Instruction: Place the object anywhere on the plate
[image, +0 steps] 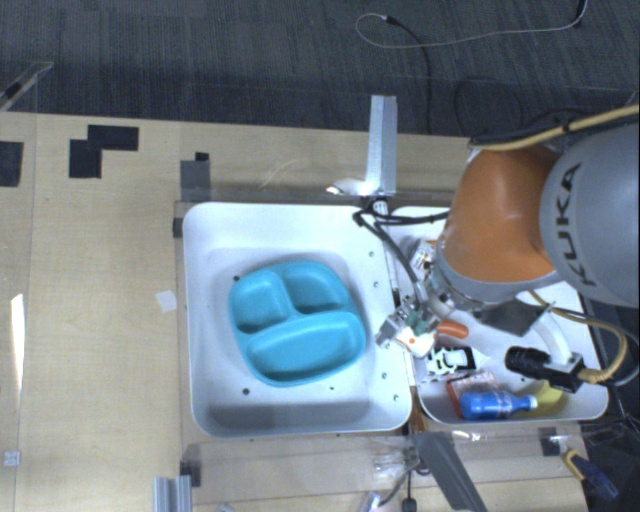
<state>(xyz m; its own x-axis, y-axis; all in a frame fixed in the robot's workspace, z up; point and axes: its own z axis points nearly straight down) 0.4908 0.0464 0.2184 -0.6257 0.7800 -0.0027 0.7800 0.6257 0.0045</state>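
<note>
from my screen i see the pale wooden worktop carrying both bins, and the grey arm comes in from the right, its orange band hanging over the right side. the left bin holds the blue plate, which has three compartments and lies flat near the bin's middle. the right bin is mostly covered by the arm. near its front wall a blue bottle lies on its side, with a black and white item just behind it. the pincer sits low over the wall between the two bins, right of the plate and apart from it. a small white object is right at its tip, off the plate, and i cannot tell whether the pincer is spread or pinching it
</note>
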